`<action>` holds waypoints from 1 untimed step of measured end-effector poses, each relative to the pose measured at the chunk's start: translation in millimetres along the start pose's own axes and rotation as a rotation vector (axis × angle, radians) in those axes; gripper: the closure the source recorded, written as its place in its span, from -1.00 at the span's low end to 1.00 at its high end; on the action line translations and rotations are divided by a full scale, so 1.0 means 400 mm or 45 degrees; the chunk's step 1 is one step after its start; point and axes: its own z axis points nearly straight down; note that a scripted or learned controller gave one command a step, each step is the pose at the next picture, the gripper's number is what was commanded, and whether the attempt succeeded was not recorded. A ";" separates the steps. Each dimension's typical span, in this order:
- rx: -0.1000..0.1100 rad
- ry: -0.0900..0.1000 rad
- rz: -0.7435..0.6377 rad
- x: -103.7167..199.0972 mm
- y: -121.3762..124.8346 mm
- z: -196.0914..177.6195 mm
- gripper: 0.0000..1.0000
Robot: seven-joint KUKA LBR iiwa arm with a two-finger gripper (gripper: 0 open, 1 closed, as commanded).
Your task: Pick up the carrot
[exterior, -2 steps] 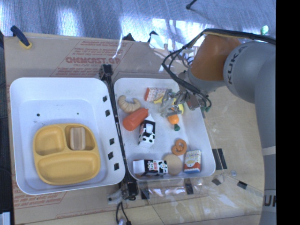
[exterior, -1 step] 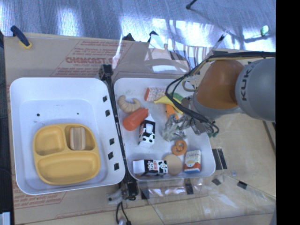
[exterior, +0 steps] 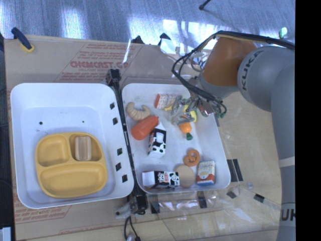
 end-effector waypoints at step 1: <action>-0.009 0.009 -0.414 0.233 0.136 0.006 1.00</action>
